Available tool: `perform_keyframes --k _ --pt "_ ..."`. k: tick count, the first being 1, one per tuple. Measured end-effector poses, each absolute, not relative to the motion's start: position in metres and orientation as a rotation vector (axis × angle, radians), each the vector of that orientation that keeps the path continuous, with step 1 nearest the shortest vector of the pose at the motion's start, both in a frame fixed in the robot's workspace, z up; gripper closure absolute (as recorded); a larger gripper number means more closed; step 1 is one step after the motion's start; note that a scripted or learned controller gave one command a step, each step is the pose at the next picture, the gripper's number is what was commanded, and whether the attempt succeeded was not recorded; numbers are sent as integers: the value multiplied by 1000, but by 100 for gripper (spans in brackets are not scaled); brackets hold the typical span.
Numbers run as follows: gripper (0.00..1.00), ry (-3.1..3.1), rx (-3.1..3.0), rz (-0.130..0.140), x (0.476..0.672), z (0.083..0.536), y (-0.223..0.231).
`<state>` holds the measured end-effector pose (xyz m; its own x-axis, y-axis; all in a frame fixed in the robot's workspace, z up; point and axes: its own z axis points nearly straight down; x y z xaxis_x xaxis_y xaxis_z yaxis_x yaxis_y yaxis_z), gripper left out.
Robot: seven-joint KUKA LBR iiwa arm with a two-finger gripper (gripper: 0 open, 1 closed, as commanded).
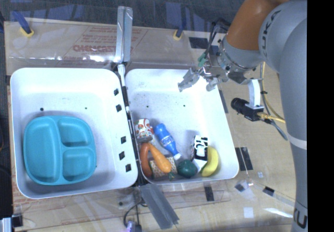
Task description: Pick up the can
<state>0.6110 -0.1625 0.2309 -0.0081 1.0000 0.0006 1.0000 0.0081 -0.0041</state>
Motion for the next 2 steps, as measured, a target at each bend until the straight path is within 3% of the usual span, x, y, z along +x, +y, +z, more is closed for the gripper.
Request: perform_keyframes --k 1,2 --pt "0 -2039 -2386 5 581 131 -180" --pt "0 -2002 -2419 2 649 92 -203"
